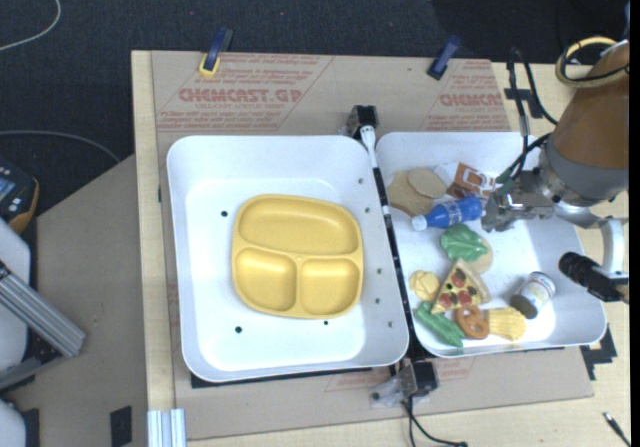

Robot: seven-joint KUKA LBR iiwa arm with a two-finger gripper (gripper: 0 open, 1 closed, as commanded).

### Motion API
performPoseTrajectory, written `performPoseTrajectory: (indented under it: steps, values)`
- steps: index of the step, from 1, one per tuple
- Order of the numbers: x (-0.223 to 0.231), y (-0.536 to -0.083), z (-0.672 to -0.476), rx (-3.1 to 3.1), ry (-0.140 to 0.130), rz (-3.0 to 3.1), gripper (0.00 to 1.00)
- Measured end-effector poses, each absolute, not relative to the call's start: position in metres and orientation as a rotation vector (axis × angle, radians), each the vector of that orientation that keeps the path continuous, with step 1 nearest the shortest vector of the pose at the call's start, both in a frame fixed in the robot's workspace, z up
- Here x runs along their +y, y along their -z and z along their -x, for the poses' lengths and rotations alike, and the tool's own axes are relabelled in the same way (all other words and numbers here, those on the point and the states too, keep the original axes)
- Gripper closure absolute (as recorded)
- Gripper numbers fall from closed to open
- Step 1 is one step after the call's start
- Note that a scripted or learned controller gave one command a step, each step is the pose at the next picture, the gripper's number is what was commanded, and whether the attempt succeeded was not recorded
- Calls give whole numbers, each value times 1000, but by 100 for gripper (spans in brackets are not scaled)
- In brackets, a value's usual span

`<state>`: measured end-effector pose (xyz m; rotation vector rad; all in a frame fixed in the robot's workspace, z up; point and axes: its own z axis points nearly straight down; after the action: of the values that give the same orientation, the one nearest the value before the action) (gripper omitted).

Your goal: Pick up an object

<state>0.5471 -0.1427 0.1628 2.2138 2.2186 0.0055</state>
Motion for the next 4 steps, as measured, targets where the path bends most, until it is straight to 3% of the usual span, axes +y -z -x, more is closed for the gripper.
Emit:
performPoseTrajectory:
  steps: [1, 2, 4]
  values:
    - [-145, -227, -549, 2217, -6, -2215, 100]
    - [-145, -225, -549, 2220, -2, -2218, 100]
    - [-52, -213, -593, 2224, -4, -2214, 100]
